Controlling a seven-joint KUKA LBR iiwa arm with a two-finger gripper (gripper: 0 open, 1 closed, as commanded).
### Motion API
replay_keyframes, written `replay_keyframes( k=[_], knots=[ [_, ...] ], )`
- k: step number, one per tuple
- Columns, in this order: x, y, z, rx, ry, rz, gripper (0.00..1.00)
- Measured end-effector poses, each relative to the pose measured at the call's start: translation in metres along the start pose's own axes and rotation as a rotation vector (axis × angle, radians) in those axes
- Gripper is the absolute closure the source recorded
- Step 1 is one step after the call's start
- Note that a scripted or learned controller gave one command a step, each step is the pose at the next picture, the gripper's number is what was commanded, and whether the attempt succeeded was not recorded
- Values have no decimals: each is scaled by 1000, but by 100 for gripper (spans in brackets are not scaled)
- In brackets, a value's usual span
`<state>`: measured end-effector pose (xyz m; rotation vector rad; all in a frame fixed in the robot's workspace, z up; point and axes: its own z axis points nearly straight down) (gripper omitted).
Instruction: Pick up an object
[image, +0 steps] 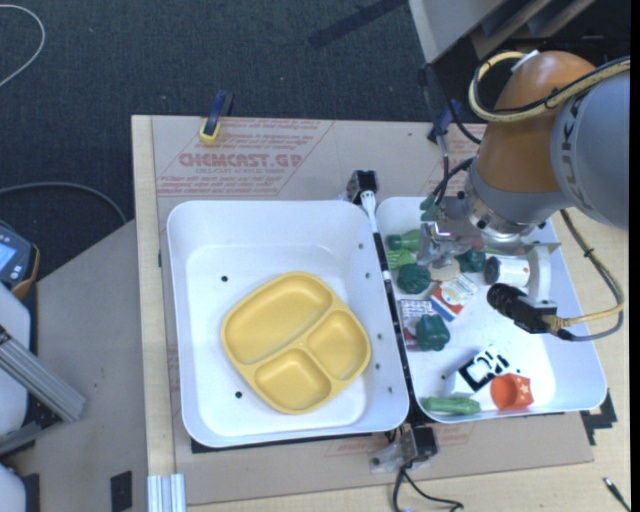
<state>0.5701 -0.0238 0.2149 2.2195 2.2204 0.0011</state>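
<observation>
Arm's gripper (440, 250) low over right bin (580, 375), upper-left corner; whether it is parted or closed cannot be told; yellow tray (295, 340) well left in other bin; nearest candidate, green toy (412, 277), just below-left, roundish, no clear long axis.

Small objects crowd the right bin (578, 330): green toys (412, 275) at its upper left, a green pod (450, 405) along its lower edge. An orange piece (511, 391) and a black-and-white block (482, 368) lie just above it.
</observation>
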Motion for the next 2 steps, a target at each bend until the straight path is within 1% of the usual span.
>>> replay_keyframes(
  k=[1, 2],
  knots=[
    [8, 1, -15, -2, 1, -1, 100],
    [-3, -6, -19, 2, 1, 1, 100]
  ],
)
